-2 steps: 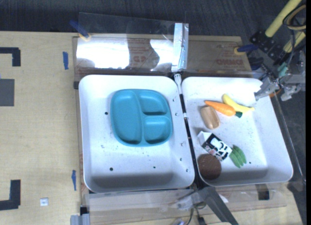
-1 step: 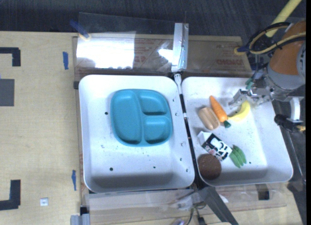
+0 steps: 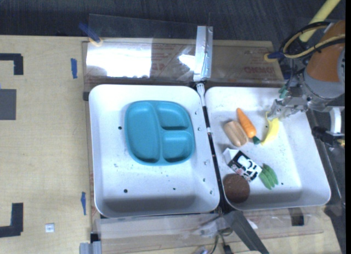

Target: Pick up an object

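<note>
The right bin point(image 3: 305, 162) holds several items. An orange carrot point(image 3: 246, 122) lies beside a tan bread roll point(image 3: 235, 133). A yellow banana point(image 3: 270, 131) lies to their right. Lower down are a black-and-white carton point(image 3: 244, 165), a green vegetable point(image 3: 269, 175) and a brown round fruit point(image 3: 237, 187). My gripper point(image 3: 283, 108) hangs over the bin's upper right part, just above the top end of the banana. Nothing is visibly held in it.
The left bin point(image 3: 104, 154) contains a blue divided plate point(image 3: 160, 132). A clear plastic panel point(image 3: 142, 55) and a metal post point(image 3: 203, 52) stand behind the bins. Cables point(image 3: 299, 41) hang at the upper right near the arm point(image 3: 323, 72).
</note>
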Controlling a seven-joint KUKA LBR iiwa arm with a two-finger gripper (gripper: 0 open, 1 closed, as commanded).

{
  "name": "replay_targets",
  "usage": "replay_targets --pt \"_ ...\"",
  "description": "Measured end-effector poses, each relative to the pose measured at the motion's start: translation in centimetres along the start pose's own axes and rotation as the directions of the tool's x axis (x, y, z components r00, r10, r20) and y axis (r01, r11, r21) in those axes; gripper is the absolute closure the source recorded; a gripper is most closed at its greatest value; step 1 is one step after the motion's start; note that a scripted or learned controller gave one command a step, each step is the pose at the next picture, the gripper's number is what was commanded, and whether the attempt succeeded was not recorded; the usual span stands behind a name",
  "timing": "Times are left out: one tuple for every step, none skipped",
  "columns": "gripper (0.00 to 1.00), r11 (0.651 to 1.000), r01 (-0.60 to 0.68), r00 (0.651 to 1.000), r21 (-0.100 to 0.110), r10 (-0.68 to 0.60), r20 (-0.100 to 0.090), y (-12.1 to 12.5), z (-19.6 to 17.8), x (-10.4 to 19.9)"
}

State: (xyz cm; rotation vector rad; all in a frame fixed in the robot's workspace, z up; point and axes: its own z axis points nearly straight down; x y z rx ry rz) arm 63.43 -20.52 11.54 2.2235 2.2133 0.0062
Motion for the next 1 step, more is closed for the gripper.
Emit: replay_targets --pt "1.00 0.999 -0.046 0.999 -0.007 0.046 0.000 1.50 -9.56 6.07"
